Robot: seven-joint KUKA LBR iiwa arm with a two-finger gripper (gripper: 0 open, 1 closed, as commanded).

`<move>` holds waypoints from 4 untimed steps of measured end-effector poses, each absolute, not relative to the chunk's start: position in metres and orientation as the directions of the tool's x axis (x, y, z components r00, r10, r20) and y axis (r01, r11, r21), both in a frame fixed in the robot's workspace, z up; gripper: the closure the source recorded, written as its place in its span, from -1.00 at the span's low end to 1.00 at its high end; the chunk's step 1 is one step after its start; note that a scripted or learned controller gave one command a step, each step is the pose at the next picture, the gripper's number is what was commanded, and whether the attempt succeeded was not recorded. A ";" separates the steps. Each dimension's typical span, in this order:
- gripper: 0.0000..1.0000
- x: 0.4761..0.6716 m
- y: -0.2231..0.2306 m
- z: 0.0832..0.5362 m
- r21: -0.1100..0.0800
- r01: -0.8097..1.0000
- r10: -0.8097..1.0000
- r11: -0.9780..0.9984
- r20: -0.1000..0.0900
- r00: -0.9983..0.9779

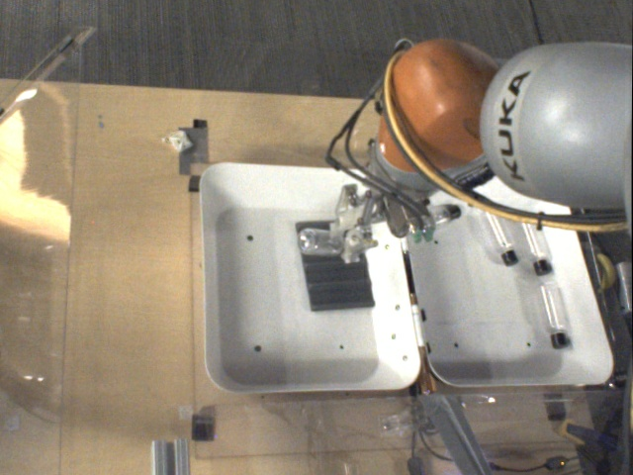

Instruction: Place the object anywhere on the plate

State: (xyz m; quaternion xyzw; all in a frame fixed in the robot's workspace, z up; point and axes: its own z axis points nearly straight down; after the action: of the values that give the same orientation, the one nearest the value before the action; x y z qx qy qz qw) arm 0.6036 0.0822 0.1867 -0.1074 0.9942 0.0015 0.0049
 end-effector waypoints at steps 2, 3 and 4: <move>1.00 0.641 0.234 0.208 0.004 -0.189 -0.189 0.982 -0.009 -0.982; 1.00 0.647 0.236 0.167 0.001 -0.624 -0.624 0.781 -0.009 -0.781; 1.00 0.670 0.234 0.224 -0.004 -0.877 -0.877 0.481 -0.011 -0.480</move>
State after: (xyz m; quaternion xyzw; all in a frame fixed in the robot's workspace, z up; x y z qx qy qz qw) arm 0.6697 0.2343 0.2240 -0.5096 0.8604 0.0010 0.0059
